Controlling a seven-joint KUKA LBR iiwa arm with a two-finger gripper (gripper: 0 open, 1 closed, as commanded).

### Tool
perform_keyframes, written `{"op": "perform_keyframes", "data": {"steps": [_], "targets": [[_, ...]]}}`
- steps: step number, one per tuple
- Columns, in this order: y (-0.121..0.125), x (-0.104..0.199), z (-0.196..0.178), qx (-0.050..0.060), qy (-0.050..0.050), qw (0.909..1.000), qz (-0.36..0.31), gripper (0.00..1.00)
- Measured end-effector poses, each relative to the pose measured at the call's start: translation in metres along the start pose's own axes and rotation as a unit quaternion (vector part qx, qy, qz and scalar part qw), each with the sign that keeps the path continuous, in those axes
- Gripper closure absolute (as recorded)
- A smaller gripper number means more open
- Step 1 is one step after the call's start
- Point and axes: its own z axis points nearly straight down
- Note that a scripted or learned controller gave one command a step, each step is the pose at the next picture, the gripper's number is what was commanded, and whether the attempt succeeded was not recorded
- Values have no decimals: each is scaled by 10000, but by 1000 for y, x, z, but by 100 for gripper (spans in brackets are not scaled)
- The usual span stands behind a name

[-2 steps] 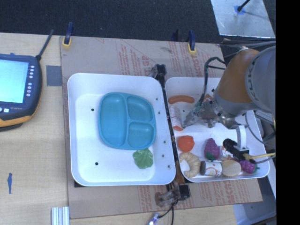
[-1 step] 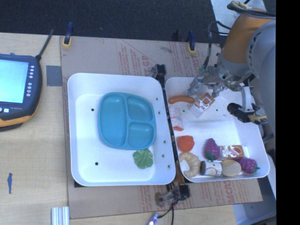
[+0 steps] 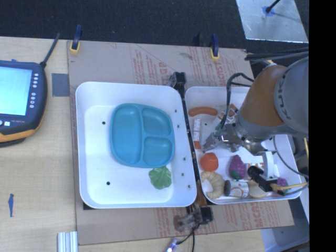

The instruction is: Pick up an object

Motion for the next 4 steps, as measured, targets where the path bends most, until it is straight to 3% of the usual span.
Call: {"op": "perform_keyframes", "data": {"steps": [1, 2, 3, 4], "targets": [[-20, -69, -94, -30, -7, 10000, 12, 0], [70, -29, -50, -17, -1, 10000, 2, 0], [-42, -38, 0, -5, 4, 10000, 3, 0], [38, -56, -67, -33, -6, 10000, 9, 0]]}}
